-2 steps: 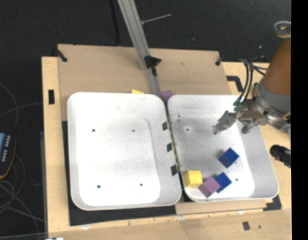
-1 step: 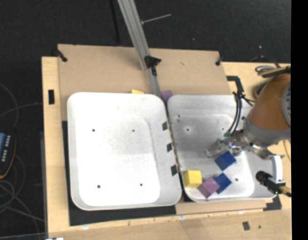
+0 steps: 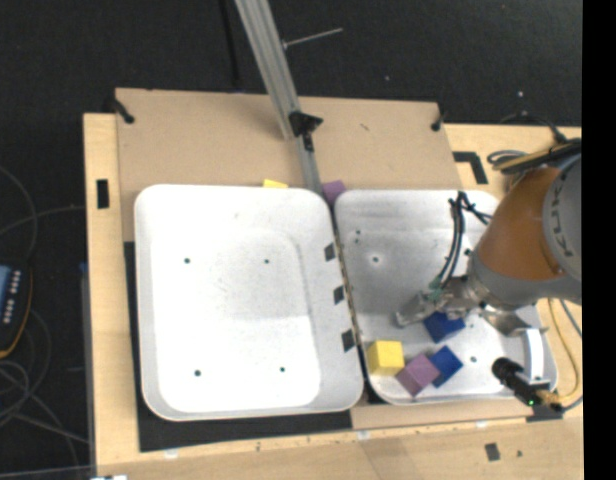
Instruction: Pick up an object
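Blocks are your candidates for picking, and none has left its bin yet. Working from the left: the left bin (image 3: 168, 268) carries no blocks you could pick, though a small yellow piece (image 3: 275, 183) and a purple piece (image 3: 333, 190) sit just outside the bins at about twelve o'clock of the seam between them. In the right bin (image 3: 388, 228) the loose ones cluster toward six o'clock: a yellow block (image 3: 386, 356), then a purple block (image 3: 419, 372) touching a blue block (image 3: 445, 363). A second blue block (image 3: 445, 326) lies right under the claw (image 3: 428, 310), which is down low in the bin at that block's eleven o'clock.

You cannot tell from this view whether the claw is spread or pressed together, nor whether it grips anything. Judge the task as mid-attempt: the reach is made, while the grasp and lift are unconfirmed. No brand, label or legible writing shows on the tabletop (image 3: 218, 138) or the blocks.
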Available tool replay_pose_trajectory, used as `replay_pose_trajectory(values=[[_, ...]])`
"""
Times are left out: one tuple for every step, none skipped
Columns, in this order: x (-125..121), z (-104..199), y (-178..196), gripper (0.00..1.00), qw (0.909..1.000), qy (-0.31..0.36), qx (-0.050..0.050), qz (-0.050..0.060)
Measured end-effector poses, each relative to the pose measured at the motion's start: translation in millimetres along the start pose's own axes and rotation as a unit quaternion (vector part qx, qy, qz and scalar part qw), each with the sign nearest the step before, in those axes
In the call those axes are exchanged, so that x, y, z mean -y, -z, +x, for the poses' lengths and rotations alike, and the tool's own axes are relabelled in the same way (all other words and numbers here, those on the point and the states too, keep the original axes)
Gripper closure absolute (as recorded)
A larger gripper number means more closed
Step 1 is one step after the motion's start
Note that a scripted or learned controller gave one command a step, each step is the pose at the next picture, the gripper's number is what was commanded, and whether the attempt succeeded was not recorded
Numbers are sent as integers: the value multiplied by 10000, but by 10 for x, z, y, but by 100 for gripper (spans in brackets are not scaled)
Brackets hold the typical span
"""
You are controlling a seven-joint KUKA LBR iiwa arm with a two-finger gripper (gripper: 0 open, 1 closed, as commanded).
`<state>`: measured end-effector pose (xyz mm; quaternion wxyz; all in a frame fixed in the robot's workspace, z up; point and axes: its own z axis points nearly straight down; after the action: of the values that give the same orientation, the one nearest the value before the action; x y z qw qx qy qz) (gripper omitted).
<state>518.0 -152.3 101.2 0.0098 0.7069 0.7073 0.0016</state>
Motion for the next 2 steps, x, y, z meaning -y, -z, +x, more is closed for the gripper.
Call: replay_pose_trajectory(values=[[-15,-17,108,100,10000,-45,-5,-19],[-347,1166,995,100,10000,53,-72,44]])
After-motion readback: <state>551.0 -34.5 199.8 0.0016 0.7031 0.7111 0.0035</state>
